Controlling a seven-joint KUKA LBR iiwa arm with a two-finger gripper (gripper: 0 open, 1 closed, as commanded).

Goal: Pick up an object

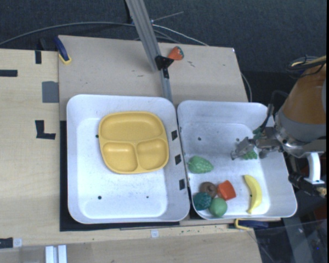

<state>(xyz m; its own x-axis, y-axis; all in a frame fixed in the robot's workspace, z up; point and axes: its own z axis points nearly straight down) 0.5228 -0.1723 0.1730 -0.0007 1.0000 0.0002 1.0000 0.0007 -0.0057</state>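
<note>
My gripper (243,150) hangs low over the middle of the right bin (219,113), its arm coming in from the right. A small green thing (252,155) shows right beside it, partly hidden by the gripper; I cannot tell whether they touch. Loose in the bin's near half lie a green leafy piece (200,164), a brown ring (208,188), an orange block (226,190), a teal lump (202,201), a green ball (218,207) and a yellow banana (254,193).
The left bin (77,163) holds a yellow divided plate (134,141). A grey pole (145,23) slants down to the bins' far edge, with an orange clip (176,52) beside it. The arm's orange band (304,100) is at the right.
</note>
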